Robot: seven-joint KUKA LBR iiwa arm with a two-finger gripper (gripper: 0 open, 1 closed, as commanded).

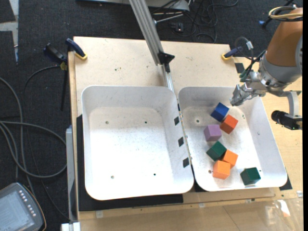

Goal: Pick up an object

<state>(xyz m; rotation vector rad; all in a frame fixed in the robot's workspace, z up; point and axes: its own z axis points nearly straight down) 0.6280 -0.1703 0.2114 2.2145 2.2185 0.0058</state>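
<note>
The right bin (269,148) holds several small cubes: a blue one (220,112), an orange one (229,123), a purple one (212,133), a dark green one (216,150), two more orange ones (230,157) (222,169) and another dark green one (250,175). My gripper (238,98) hangs over the bin's far right part, just right of and above the blue cube. Nothing shows between its fingers.
The left bin (96,129) lies beside the right one. A slanted metal pole (149,32) crosses the bench's far side down to the bins' shared edge. Clamps (74,49) (233,53) sit at the bench's far corners.
</note>
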